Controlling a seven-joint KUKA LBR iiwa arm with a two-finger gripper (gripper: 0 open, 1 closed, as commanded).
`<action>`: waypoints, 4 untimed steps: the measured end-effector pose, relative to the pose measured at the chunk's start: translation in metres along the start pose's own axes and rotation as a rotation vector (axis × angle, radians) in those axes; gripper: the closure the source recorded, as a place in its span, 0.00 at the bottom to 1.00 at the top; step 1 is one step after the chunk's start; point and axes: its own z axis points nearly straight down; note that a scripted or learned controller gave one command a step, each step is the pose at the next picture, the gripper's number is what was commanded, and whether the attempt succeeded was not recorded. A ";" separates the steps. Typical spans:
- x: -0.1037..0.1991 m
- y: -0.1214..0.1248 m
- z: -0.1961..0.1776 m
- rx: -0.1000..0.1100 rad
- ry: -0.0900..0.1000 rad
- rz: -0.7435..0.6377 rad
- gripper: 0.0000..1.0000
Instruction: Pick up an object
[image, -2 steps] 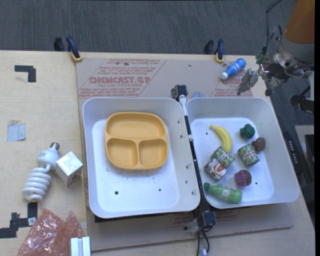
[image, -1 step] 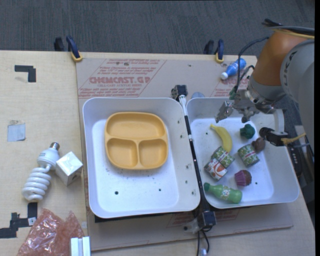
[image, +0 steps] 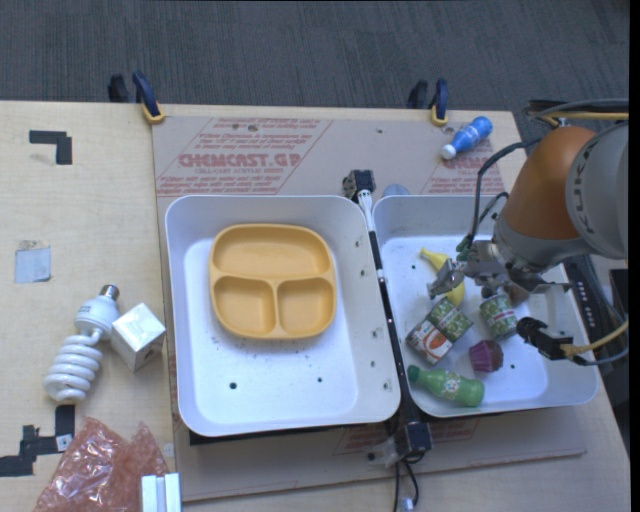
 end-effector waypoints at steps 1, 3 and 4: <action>-0.001 0.001 -0.010 -0.002 -0.001 0.002 1.00; 0.109 -0.041 -0.139 -0.003 -0.001 -0.002 1.00; 0.112 -0.035 -0.158 -0.002 -0.001 -0.004 1.00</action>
